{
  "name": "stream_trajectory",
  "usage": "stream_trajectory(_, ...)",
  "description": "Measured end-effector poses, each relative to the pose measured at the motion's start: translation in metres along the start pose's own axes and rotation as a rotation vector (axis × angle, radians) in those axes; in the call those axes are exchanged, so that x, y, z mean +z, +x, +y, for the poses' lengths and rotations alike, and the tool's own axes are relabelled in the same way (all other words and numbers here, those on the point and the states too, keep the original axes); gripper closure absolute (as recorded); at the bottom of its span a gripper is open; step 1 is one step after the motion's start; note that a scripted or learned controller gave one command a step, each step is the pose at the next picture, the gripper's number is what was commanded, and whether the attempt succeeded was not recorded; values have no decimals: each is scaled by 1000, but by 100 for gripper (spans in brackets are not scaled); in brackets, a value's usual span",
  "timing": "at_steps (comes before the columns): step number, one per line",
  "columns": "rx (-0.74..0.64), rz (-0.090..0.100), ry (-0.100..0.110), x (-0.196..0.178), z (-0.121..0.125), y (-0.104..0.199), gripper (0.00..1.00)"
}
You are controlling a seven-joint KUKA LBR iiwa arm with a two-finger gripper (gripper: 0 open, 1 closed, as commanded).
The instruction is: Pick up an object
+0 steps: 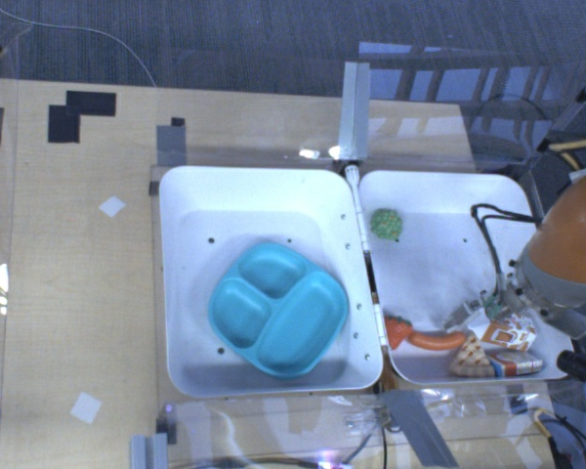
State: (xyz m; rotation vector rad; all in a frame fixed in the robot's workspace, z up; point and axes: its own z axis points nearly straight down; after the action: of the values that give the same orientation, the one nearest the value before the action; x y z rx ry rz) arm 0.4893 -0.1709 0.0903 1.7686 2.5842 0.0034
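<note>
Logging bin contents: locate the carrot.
The carrot lies in the right bin, at its near left corner, beside the divider and left of the pizza slice.

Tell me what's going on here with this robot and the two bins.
A grey arm with an orange band reaches in from the right over the right bin. Its gripper is low, by a heap of items in that bin's near right corner: a carrot, a pizza slice and some packaged things. A green ball lies apart, towards the back. The left bin holds a blue divided plate. I can't tell whether anything is grasped yet.
</note>
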Motion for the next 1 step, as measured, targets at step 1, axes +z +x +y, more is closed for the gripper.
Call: stream_trajectory(1, -48, -3, -8, 0, 25, 57, 0)
